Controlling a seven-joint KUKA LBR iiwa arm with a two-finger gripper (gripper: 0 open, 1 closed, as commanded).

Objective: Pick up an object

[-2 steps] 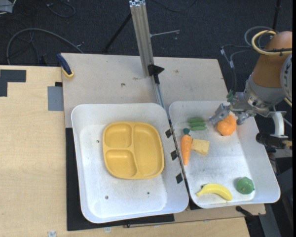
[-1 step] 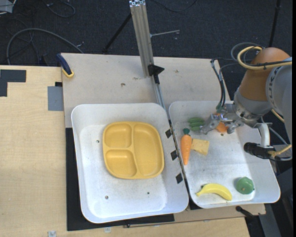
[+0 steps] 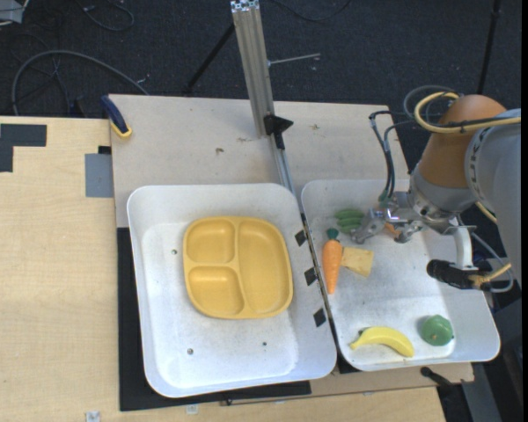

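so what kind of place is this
Probably a robot lab test bench: a grey arm with an orange band reaches over two shallow white bins holding toy food such as a yellow plastic banana.

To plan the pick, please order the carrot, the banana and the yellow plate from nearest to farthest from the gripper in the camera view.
Measured from the gripper in the right bin:
1. Carrot, by that bin's left wall.
2. Banana, at that bin's near edge.
3. Yellow plate, in the left bin.

Pale bench [image 3: 194,139] carries two white bins side by side: left bin [image 3: 150,323], right bin [image 3: 475,345].
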